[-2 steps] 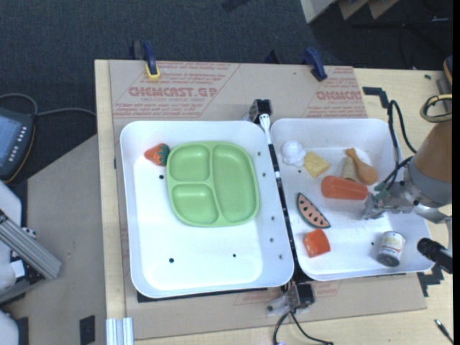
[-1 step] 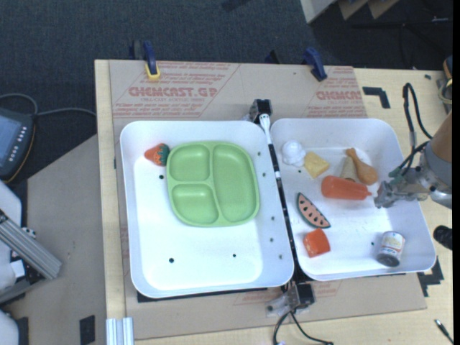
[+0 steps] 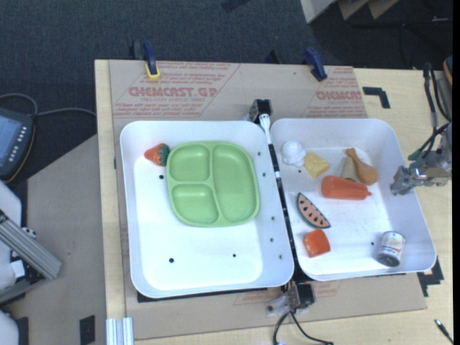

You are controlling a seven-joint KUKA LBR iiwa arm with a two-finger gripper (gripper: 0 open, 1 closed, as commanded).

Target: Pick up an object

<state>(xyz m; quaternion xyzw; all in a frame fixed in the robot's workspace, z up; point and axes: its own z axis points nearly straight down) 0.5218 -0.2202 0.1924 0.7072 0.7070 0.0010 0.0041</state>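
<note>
The right bin (image 3: 402,149) holds several toy foods: a white piece (image 3: 292,152), a yellow cheese wedge (image 3: 316,165), a tan drumstick (image 3: 357,166), an orange-red carrot-like piece (image 3: 345,188), a watermelon slice (image 3: 313,211), a red block (image 3: 316,243) and a small tin can (image 3: 390,249). My gripper (image 3: 411,178) hangs at that bin's right rim, level with the carrot-like piece and well to its right, above the can. Nothing shows in its grasp.
The left bin (image 3: 208,264) carries a green divided plate (image 3: 213,183) and a small strawberry (image 3: 157,154) at its upper left. Cables run down the far right side by the gripper. Blue clamps (image 3: 314,63) hold the cardboard base at the back.
</note>
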